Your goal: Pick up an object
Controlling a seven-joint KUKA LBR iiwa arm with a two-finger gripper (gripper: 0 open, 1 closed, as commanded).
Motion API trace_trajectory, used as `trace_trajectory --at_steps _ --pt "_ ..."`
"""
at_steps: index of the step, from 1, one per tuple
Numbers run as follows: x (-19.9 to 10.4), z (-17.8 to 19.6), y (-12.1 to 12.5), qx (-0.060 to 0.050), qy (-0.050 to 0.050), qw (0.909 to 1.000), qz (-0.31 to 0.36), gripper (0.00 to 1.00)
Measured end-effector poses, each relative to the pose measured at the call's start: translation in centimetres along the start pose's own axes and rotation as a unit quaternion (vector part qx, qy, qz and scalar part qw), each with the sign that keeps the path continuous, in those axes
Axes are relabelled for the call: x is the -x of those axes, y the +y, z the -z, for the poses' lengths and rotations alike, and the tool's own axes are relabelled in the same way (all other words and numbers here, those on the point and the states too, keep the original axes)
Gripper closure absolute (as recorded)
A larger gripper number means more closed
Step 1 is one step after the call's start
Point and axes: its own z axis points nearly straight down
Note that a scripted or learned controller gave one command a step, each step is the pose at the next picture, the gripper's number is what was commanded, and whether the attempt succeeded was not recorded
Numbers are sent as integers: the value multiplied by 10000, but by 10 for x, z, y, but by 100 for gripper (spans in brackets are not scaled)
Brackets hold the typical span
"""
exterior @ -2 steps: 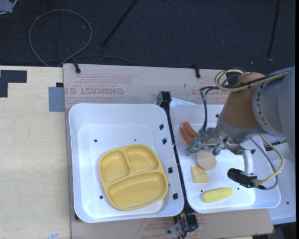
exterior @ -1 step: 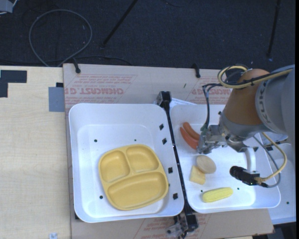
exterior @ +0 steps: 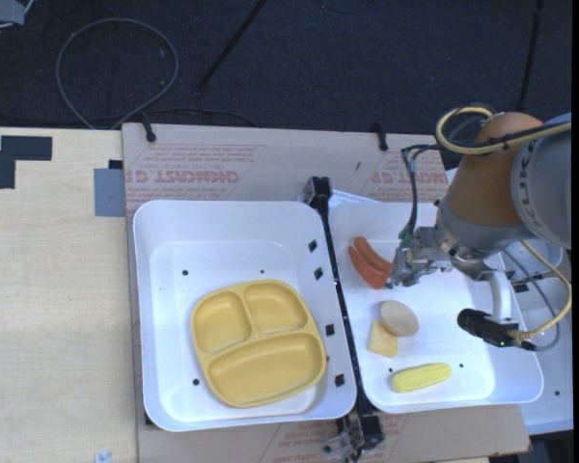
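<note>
In the right bin [exterior: 521, 386] lie an orange-red hot dog [exterior: 369, 261], a round tan cookie-like piece [exterior: 399, 317], a yellow cheese wedge [exterior: 383, 340] and a yellow corn cob [exterior: 420, 377]. My gripper [exterior: 402, 271] hangs low over the right bin, right beside the hot dog's right end and just above the tan piece. Nothing shows between its fingers. The wrist hides how the fingers stand.
The left bin [exterior: 164, 258] holds a yellow divided plate [exterior: 258, 341]. A black divider [exterior: 330, 287] runs between the bins. Cables loop around the arm on the right, and a black connector [exterior: 486, 326] sits over the right bin's right side.
</note>
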Motion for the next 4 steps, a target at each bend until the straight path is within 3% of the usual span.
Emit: trace_trajectory --at_steps 2,3,4 --pt "8 107 -3 17 -5 10000 4 100" --pt "-43 111 -1 -9 8 10000 24 100" --pt "-94 101 -14 -30 9 10000 22 100"
